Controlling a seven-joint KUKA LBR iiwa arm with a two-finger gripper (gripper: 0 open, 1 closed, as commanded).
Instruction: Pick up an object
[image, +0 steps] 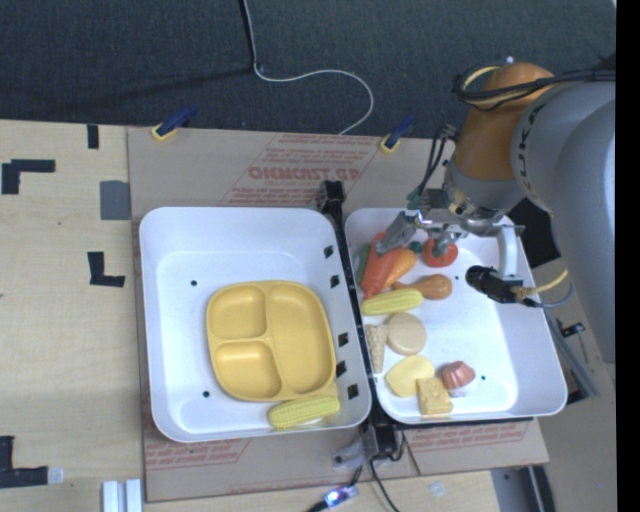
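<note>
My gripper hangs over the back left part of the right bin, open, with nothing between its fingers. Just below it lie an orange carrot with a green top and a red tomato. Further forward in the same bin are a yellow corn cob, a brown sausage-like piece, a round cream disc, a pale yellow piece, a cheese wedge and a small red item.
The left bin holds a yellow divided plate and a second corn cob by its front wall. The arm's grey body looms over the right bin's back right corner. A white cable runs behind the bins.
</note>
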